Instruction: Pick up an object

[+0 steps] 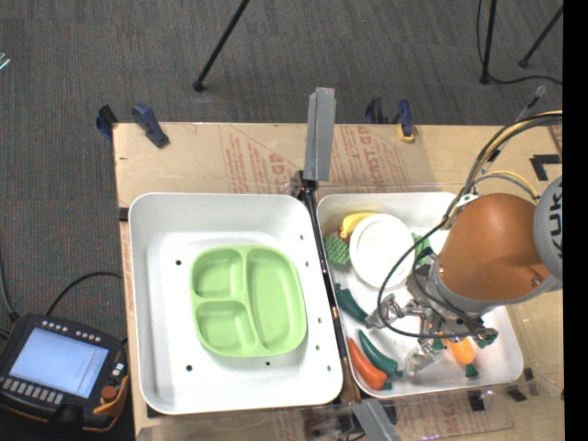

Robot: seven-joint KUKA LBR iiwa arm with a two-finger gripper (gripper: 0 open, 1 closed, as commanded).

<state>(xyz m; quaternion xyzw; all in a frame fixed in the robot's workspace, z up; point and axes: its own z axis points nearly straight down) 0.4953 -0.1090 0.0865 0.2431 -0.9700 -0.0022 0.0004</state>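
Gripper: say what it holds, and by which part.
Cannot be told. The gripper is low in the right bin, close to an orange item.

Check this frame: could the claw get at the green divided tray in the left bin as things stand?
Probably yes. The green divided tray lies alone and uncovered in the left bin, open from above. The claw sits over the right bin, so it must cross the divider first.

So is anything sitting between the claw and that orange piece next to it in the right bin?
Nothing visible does: the claw is right beside the orange piece, in the right bin.
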